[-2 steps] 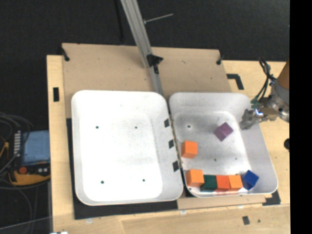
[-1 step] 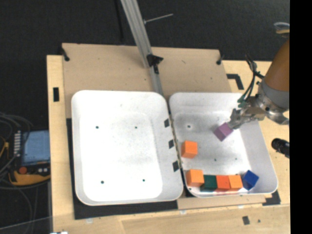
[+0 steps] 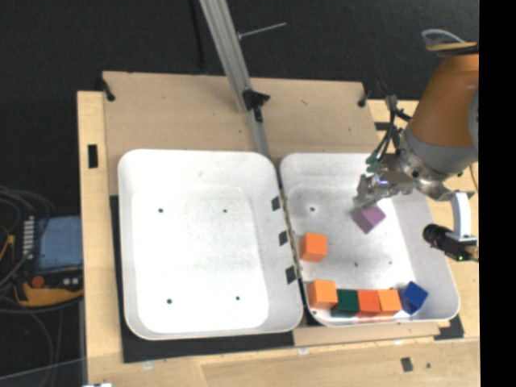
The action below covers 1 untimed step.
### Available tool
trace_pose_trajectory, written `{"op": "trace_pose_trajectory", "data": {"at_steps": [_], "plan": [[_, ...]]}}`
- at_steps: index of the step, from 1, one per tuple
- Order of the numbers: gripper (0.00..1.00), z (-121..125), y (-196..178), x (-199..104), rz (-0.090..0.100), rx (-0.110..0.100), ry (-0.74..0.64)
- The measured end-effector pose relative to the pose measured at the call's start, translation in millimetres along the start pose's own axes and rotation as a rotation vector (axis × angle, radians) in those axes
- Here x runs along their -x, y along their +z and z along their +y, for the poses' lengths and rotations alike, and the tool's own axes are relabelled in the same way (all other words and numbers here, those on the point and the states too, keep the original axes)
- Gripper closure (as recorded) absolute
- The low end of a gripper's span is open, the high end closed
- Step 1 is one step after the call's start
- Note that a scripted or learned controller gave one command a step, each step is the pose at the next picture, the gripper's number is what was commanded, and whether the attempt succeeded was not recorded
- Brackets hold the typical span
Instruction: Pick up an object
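Gripper (image 3: pixel 372 193) first: from my one overhead camera I see it hanging over the upper part of the right bin (image 3: pixel 427 252), with the arm (image 3: pixel 443 119) coming in from the right. A purple block (image 3: pixel 369 217) sits tilted directly under the fingertips, touching or nearly touching them. I judge it is clamped between them, because its slant looks wrong for a block lying flat on the bin floor, but the wrist hardware blurs the contact and I would not swear to it.

Elsewhere in the same view, the other candidates lie well apart from the gripper. An orange block (image 3: pixel 313 246) sits alone near the bin's left wall. Along the lower rim runs a row: a second orange block (image 3: pixel 323 293), a green block (image 3: pixel 347 301), two more orange blocks (image 3: pixel 379 301), then a blue block (image 3: pixel 414 296) at the right end, tipped against the corner. The left bin (image 3: pixel 201 240) holds none of these.

As for progress, my reading is that the grasp on the purple block is made or very nearly so, and the lift is at most begun. What remains is raising it clear of the bin floor and showing that it stays in the fingers.
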<state>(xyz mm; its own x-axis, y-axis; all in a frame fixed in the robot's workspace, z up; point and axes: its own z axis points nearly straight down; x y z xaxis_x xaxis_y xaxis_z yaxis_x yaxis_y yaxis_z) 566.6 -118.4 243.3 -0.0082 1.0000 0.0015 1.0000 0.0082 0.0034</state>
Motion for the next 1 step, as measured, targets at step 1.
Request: {"op": "trace_pose_trajectory", "data": {"at_steps": [1], "plan": [[1.0, -5.5, -7.7, -51.0, 0.001, -0.003, 0.0]]}}
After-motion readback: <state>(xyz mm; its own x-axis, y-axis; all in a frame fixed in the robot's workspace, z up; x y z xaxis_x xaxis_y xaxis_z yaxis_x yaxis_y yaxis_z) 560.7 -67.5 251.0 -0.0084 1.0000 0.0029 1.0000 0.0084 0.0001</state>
